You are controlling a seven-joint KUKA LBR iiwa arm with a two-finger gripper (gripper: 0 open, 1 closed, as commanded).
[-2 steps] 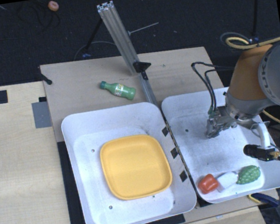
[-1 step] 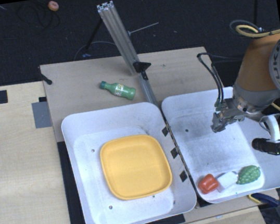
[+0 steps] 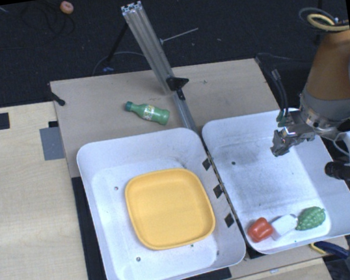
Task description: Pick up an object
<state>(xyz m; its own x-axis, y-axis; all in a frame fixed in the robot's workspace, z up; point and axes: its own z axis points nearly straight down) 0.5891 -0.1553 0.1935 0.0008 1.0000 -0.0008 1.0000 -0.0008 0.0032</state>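
Observation:
Three small objects lie along the near edge of the right bin [image 3: 260,175]: a red pepper-like piece [image 3: 260,228], a white piece [image 3: 284,225] and a green bumpy piece [image 3: 310,218]. My gripper [image 3: 283,143] hangs over the right bin's far right part, well above and away from those objects. Nothing shows between its fingers.
A yellow square plate [image 3: 170,207] lies in the left bin [image 3: 101,174]. A green bottle [image 3: 148,112] rests on the bench behind the left bin. A metal rail [image 3: 155,47] slants up from between the bins at the back.

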